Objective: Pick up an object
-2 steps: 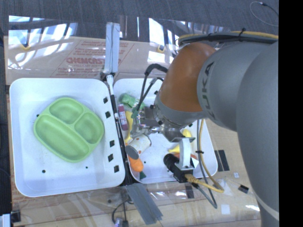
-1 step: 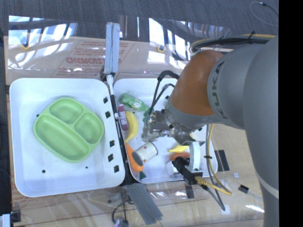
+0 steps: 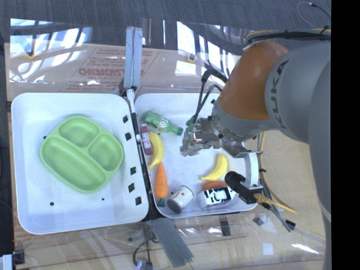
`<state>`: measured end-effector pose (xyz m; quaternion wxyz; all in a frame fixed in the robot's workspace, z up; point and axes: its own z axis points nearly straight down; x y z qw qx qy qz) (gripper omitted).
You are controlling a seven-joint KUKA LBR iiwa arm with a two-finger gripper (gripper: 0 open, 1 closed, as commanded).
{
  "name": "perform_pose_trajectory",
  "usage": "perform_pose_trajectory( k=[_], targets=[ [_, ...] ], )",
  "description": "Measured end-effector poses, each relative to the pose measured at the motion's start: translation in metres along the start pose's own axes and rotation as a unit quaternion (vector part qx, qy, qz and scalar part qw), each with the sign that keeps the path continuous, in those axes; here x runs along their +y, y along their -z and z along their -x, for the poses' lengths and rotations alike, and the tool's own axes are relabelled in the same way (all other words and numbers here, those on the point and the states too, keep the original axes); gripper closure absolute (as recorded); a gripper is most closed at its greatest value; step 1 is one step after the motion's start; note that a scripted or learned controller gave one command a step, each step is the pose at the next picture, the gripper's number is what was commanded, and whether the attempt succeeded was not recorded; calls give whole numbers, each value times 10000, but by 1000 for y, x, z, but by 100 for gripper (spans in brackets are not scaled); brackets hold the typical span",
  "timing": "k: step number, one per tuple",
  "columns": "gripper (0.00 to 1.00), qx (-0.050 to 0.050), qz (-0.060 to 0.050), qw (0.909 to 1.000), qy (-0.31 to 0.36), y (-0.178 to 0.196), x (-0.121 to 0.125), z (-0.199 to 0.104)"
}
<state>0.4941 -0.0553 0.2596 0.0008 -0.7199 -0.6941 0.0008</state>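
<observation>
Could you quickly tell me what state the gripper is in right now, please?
Gripper: over the right bin, with nothing seen between its fingers; open or shut cannot be told.

The bench [image 3: 67,75] carries two shallow white bins side by side. The left bin [image 3: 34,207] and the right bin [image 3: 180,101] touch along a black-clipped seam. Brown printed cardboard [image 3: 101,66] lies flat behind them under clear sheeting.
</observation>
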Motion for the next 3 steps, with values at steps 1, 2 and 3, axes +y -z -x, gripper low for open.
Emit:
perform_pose_trajectory(
  k=[1, 2, 3],
  targets=[
    [0, 1, -3, 10000, 4, 0, 0, 0],
    [0, 6, -11, 9998, -198, -19, -14, 95],
    [0, 3, -2, 9994, -334, -169, -13, 125]
  ],
)
